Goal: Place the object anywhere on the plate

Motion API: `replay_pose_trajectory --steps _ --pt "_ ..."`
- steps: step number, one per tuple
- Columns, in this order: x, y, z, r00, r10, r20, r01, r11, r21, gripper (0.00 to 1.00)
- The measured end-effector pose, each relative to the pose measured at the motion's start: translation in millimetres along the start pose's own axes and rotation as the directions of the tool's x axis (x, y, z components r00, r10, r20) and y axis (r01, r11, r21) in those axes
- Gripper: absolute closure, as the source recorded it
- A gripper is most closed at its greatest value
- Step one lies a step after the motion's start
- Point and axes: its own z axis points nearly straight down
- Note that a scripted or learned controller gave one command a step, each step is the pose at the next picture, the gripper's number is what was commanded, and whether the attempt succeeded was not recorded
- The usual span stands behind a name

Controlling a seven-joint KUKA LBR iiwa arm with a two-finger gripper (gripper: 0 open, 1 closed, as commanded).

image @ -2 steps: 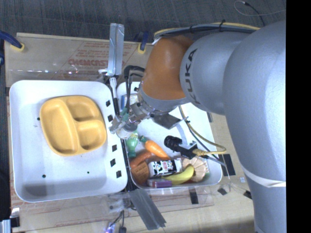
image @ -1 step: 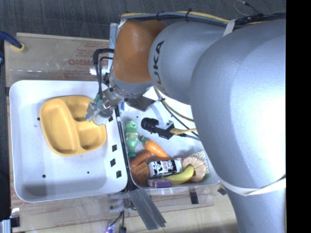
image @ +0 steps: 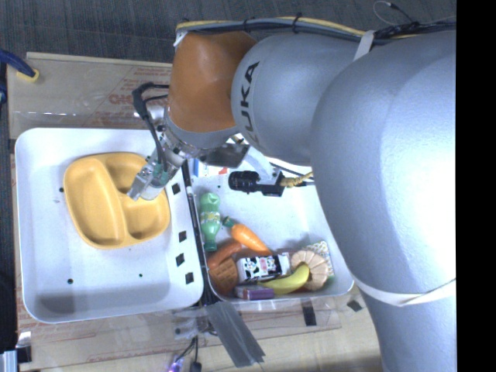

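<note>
- Camera view: the object (image: 157, 174), a small teal-and-grey piece, sits between the fingertips of the gripper (image: 149, 183), which is closed narrowly on it.
- It hangs over the right rim of the yellow plate (image: 101, 200) in the left bin (image: 46, 285).
- Judged light and rigid; pinched at mid-body, release risk is low.
- Right bin (image: 310, 215) holds a carrot (image: 248, 236) and banana (image: 288, 282).

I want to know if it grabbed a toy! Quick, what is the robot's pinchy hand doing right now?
Gripper: over the right edge of the yellow plate in the left bin; open or closed cannot be told, and no toy shows in it.
</note>
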Motion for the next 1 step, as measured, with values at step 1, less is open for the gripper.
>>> replay_pose_trajectory --steps 1 --pt "-0.3 -0.2 -0.1 1.0 0.0 0.0 0.0 1.0 0.0 0.0"
